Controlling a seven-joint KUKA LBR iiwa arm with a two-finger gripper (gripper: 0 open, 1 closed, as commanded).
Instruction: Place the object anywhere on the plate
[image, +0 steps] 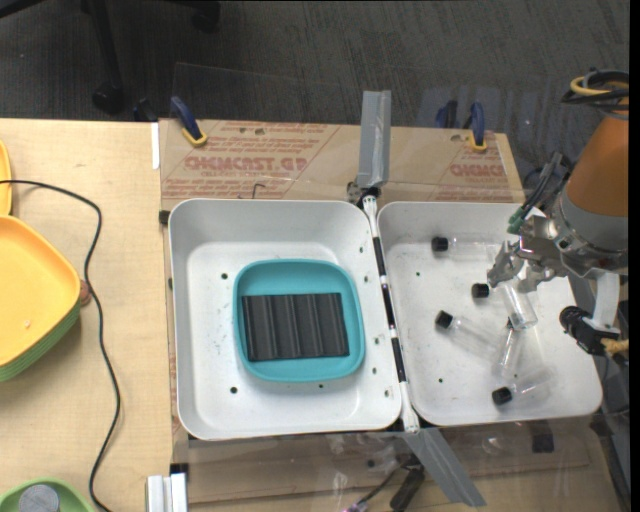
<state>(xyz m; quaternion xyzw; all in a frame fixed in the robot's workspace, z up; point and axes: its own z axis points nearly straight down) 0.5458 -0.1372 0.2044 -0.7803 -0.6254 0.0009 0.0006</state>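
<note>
Now my gripper (522, 300) over the right bin (420, 390), fingers pinching a clear black-capped vial (517, 305), teal plate (297, 372) left, ridged dark centre.

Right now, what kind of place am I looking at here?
Probably a robotics lab bench set up for pick-and-place trials: two white bins clamped side by side on cardboard, a teal plate in the left one, clear vials in the right, and the gripper above them.

A teal rounded-square plate (298, 321) with a dark ribbed centre lies flat in the left white bin. Several clear plastic vials with black caps (452, 324) lie scattered on their sides in the right bin.
</note>
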